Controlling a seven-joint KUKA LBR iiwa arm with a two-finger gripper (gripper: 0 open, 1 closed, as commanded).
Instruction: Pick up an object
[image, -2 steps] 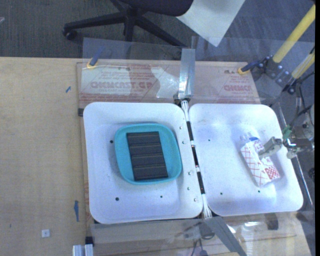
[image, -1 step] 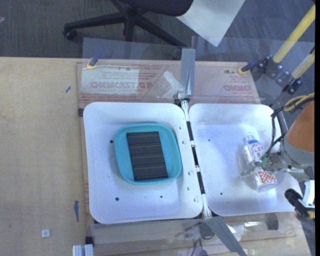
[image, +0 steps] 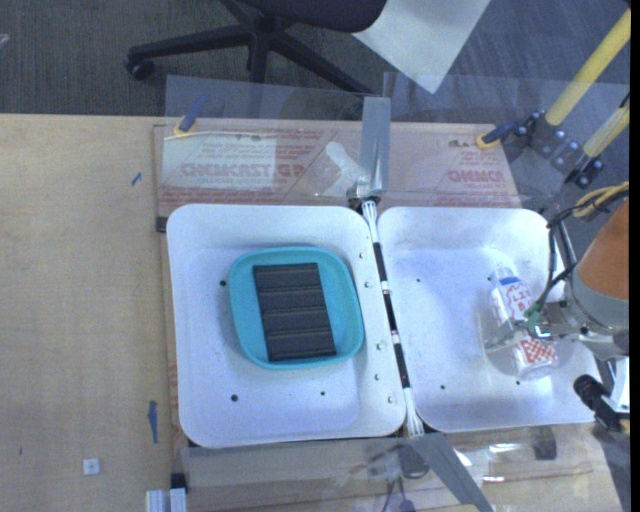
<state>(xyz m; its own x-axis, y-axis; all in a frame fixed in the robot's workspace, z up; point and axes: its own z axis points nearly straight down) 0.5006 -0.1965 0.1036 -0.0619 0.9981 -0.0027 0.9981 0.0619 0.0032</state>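
Note:
A clear plastic bottle (image: 508, 318) with red-and-white labels lies on its side in the right part of the right bin (image: 440, 300). My gripper (image: 548, 320) reaches in from the right edge and sits right against the bottle's right side, low over the bin floor. The grey wrist and the orange band (image: 605, 262) stand above it. In the left bin (image: 200, 330) a teal square dish (image: 240, 310) holds a dark grey ridged block (image: 293, 311).
A metal divider (image: 388, 310) runs between the two bins. Cardboard and clear sheeting (image: 300, 165) lie behind the bins. Yellow-handled clamps (image: 560, 130) stand at the back right, and black cables (image: 560, 240) hang by the arm.

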